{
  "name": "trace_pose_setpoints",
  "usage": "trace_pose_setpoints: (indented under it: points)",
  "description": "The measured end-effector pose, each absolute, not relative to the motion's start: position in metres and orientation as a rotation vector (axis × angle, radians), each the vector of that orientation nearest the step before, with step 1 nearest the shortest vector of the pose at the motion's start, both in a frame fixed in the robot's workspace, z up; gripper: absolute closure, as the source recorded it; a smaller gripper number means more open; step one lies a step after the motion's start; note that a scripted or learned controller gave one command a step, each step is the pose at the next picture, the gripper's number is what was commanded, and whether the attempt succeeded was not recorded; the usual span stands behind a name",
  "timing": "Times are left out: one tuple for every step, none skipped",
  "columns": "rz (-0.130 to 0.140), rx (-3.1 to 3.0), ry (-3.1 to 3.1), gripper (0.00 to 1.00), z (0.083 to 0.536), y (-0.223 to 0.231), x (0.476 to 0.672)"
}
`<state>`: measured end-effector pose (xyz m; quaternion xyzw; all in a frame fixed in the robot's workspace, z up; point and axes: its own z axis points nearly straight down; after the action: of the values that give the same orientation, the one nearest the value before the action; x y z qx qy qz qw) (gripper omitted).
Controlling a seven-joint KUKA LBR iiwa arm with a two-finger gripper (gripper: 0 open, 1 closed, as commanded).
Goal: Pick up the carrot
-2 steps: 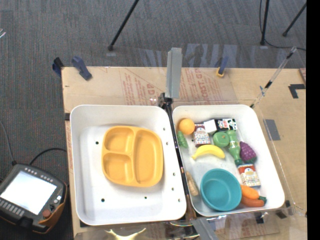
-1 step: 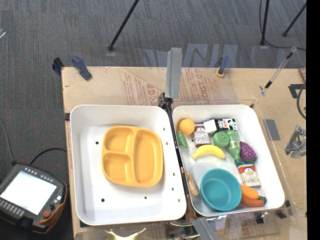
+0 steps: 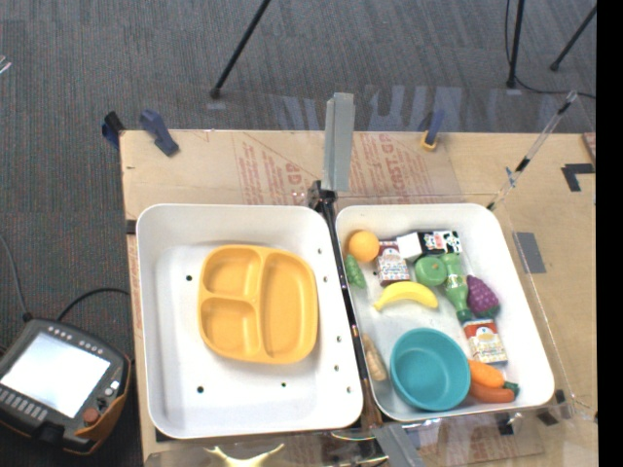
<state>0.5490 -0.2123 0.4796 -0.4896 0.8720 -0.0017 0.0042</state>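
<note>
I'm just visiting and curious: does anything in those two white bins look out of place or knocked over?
Mostly tidy. One small oddity: a tan, bread-like piece lies wedged against the right bin's left wall, apart from the other toys. The carrot is squeezed into the near right corner beside the teal bowl. The yellow plate sits flat.

Place: a robot lab or test cell, not a home.
Floor: grey office carpet [image 3: 117, 56] all round the bench.
Bench: a bench [image 3: 234, 168] topped with printed cardboard sheet, held at the edges by clamps [image 3: 156, 132].
Stands: thin black tripod legs [image 3: 243, 37] on the carpet behind, and a cable [image 3: 521, 71] trailing there.
Controller: a teach pendant [image 3: 60, 382] with a lit screen lies on the floor at the lower left, its cord [image 3: 68, 309] running off.
Set-up: two white bins [image 3: 156, 261] side by side, one with a yellow tray [image 3: 259, 303], the other with toy food [image 3: 407, 296].
</note>
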Motion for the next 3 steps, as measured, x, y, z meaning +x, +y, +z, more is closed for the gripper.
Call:
trace_pose_setpoints:
  points:
    - [0.018, -1.658, 2.672, 1.0, 0.361, -0.211, 0.495]
    - [0.016, -1.929, 2.48, 1.0, 0.255, -0.208, 0.477]
    - [-0.013, -2.04, 2.379, 1.0, 0.408, -0.211, 0.484]
